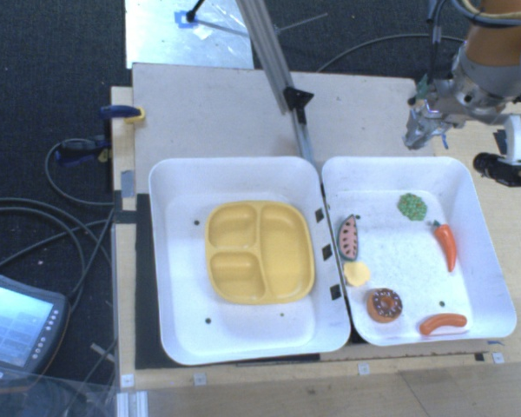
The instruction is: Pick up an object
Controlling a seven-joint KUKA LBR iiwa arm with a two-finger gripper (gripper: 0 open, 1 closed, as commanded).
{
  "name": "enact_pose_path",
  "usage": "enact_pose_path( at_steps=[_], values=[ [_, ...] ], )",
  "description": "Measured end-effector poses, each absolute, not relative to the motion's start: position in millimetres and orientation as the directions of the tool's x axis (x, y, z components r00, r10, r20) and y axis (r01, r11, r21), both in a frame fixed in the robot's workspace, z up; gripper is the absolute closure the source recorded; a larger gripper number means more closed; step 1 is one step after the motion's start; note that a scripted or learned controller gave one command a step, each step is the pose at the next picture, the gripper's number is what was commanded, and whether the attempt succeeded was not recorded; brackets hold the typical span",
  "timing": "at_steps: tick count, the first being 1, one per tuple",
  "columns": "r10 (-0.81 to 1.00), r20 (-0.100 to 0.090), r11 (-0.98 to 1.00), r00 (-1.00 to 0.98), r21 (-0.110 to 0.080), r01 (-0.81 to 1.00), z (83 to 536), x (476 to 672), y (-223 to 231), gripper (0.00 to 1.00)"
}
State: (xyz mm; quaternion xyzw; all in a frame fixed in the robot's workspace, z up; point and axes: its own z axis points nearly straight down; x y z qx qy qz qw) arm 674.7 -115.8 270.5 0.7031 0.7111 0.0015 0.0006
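White plastic bins sit side by side on the counter (208, 111), and nothing in them looks disturbed, so the pick appears not yet begun. The hand (418, 137) hangs above the far rim of the right bin (482, 224), near its back left corner, carrying nothing. Whether it is wide or narrow I cannot tell, since its tip is small and blurred against the board.

All the candidate toys lie in the right bin, below the hand and toward the camera. Nearest is the green broccoli floret (412, 206), just inside the far wall and almost straight ahead of the hand. The carrot (447, 245) lies a little beyond it, toward the right wall. The watermelon slice (349, 237) rests against the left wall, with a pale yellow round piece (357, 274) just in front of it. The chocolate donut (385, 305) and the sausage (443, 323) lie at the near end, well apart from the hand.

The left bin (169, 259) holds a yellow divided plate (260, 252), apart from all this.

Everything remains, I judge: choosing a toy, descending, closing and lifting. The broccoli would need the shortest reach.
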Motion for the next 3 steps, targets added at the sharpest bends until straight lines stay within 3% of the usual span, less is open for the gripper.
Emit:
enact_pose_path(
  at_steps=[3],
  values=[
    [1.000, 0.003, 0.012, -0.012, 0.003, 1.000, 253, 679.5, 75, 1.00]
  ],
)
